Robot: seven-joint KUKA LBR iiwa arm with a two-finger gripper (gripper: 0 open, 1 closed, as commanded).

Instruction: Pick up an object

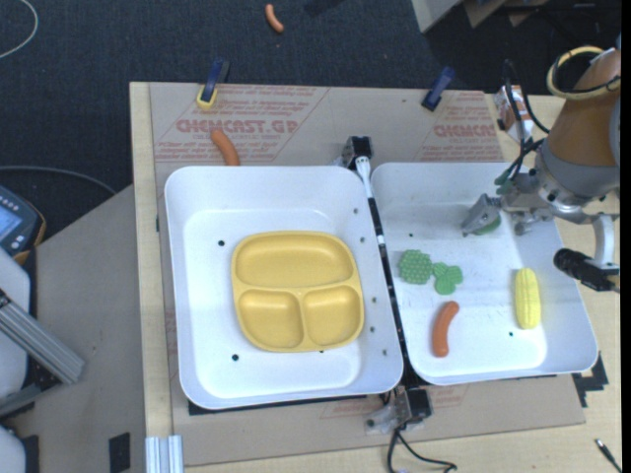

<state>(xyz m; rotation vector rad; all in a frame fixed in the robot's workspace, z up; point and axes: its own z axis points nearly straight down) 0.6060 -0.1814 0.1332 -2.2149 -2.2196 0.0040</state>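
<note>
Cables (409, 432) hang off the near edge of the surface (296, 116), just below where the two white bins meet. Left of them, the left bin (187, 264) holds a yellow divided plate (296, 289). Nearest in the right bin (567, 348) lies an orange sausage (444, 328), with a green broccoli piece (429, 269) just beyond it and a yellow corn cob (526, 297) well apart toward the arm's side. Any of these three would serve as the thing to pick up.

The gripper (498, 217) hangs over the far part of the right bin, beyond the broccoli and apart from all three foods. A bit of green shows beside its jaws, but I cannot tell what it is, nor whether the jaws are spread or closed; nothing is plainly held between them.

To do this step well, I would choose the corn cob or the sausage, each lying clear of its neighbours, centre the jaws across its narrow width, and go straight down before closing.
</note>
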